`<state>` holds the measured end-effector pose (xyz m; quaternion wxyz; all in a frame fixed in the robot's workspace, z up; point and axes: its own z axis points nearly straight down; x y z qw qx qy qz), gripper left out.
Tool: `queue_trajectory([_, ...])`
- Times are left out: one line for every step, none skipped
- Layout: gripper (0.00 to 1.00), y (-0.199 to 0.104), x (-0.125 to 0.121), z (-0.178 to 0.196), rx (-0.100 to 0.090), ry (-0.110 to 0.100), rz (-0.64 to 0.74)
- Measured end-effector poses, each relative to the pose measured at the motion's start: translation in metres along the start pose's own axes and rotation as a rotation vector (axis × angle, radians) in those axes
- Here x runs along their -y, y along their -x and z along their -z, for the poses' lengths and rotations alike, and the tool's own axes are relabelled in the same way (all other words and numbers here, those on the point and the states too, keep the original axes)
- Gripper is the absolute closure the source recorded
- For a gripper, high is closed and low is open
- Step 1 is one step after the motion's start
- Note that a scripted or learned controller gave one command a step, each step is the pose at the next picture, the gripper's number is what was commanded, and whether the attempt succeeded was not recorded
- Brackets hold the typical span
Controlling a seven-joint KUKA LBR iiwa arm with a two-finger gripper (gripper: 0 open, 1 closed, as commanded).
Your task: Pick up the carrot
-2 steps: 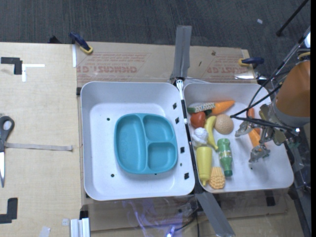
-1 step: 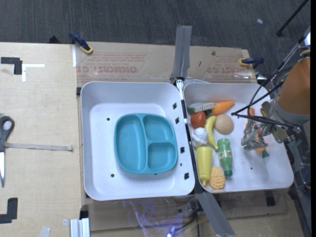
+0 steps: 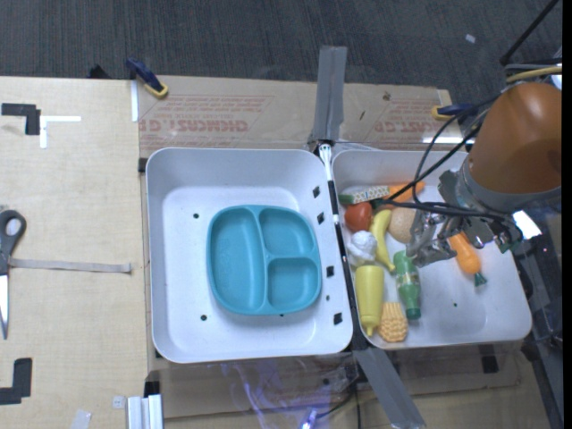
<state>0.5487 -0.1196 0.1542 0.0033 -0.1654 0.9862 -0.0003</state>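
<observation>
Seen from above at a slant, the bench (image 3: pixel 71 195) carries two shallow white bins side by side. The left bin (image 3: pixel 170 266) holds a teal divided plate (image 3: pixel 264 259) near its middle. The right bin (image 3: pixel 500 320) holds the toy food, crowded along its left wall: a tomato (image 3: pixel 358 214), a banana (image 3: pixel 382 236), a yellow bottle (image 3: pixel 369 297), a corn cob (image 3: pixel 393 322) near the front left corner, and a green bottle (image 3: pixel 408 286) just beside them.

The carrot (image 3: pixel 466 256) lies tilted toward the right wall of the right bin, its green end pointing to the front right. The gripper (image 3: pixel 427 241) hangs over the bin's middle, just left of the carrot and above the green bottle; whether its claw is wide or narrow cannot be told, as cables and metal parts blur together there. The carrot appears to lie beside the gripper and not within it.

Behind the bins lies a cardboard sheet (image 3: pixel 206 119) with mirrored red print, too faint to read. Scissors (image 3: pixel 7 266) rest at the bench's left edge.
</observation>
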Motion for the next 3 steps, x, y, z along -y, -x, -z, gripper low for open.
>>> queue_trajectory([1.00,0.003,0.000,0.010,0.007,-0.002,0.000])
queue_trajectory([1.00,0.005,0.001,0.020,0.013,-0.005,0.000])
queue_trajectory([1.00,0.040,0.092,-0.061,0.000,0.000,0.152])
